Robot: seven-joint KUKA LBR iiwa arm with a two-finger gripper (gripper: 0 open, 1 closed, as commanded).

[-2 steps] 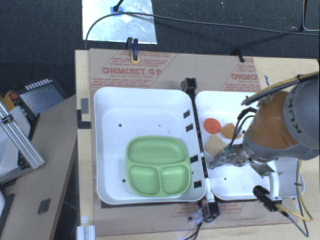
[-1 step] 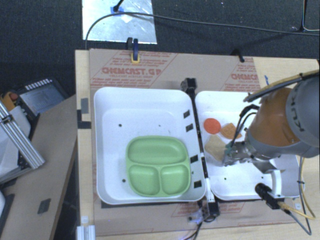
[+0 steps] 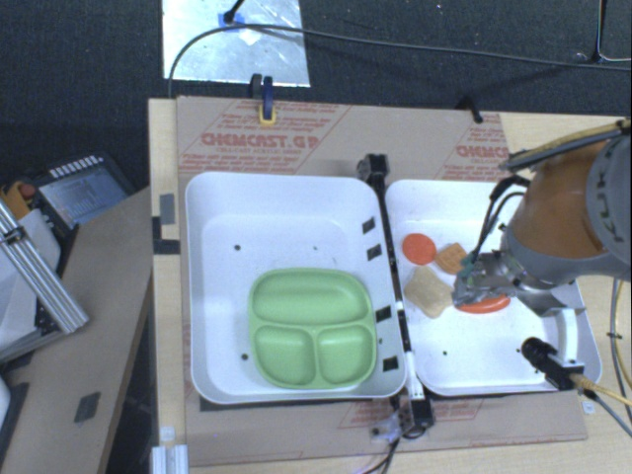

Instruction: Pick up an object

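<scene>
Arm: the grey arm with its orange band [image 3: 558,200] reached in from the right over the right shallow white bin [image 3: 494,363].
Tool: the tool [image 3: 474,286] sat low among the small items; whether it was apart or together could not be told.
Objects: a round orange-red piece [image 3: 419,248], a small tan piece [image 3: 451,258], a pale beige flat piece [image 3: 428,291] and a red-orange disc [image 3: 486,305] clustered in the right bin, beside the tool.
Left bin: the left shallow white bin [image 3: 227,225] held a green three-compartment plastic tray [image 3: 311,326].
</scene>
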